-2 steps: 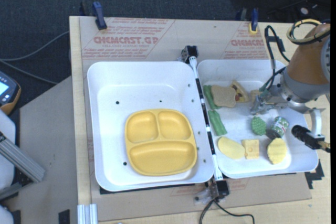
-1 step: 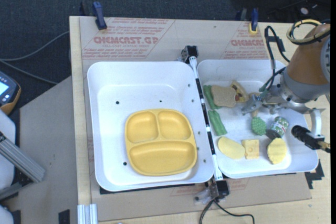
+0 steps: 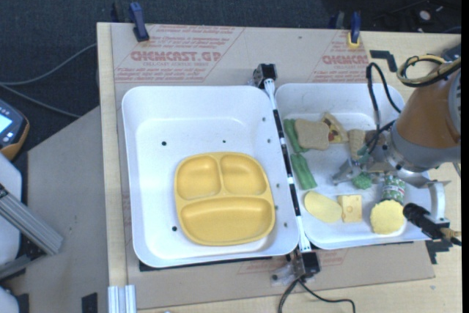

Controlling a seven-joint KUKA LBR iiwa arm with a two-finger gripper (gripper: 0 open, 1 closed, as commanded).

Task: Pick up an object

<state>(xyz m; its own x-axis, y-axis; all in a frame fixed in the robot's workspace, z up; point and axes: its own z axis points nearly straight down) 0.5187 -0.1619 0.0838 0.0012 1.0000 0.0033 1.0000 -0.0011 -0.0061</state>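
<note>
The right bin [image 3: 333, 95] serves as the landmark, and the gripper [image 3: 357, 171] is low inside it, near its middle, with the grey arm [image 3: 429, 124] and its orange band coming in over the bin's right wall. Whether the gripper is clenched or released cannot be told, since the wrist and nearby items crowd that spot. Just under the gripper lies a small green object [image 3: 364, 181], too small to name. Along the bin's left wall lies a long green strip [image 3: 299, 157], and toward its far side a brown sandwich-like toy [image 3: 316, 132]. Along its near wall sit a pale yellow oval piece [image 3: 322, 207], a yellow cube [image 3: 352, 208] and a round yellow sponge-like ball [image 3: 388, 218]. Left of this bin, in the left bin [image 3: 146, 113], rests a yellow divided plate [image 3: 223, 198].
</note>
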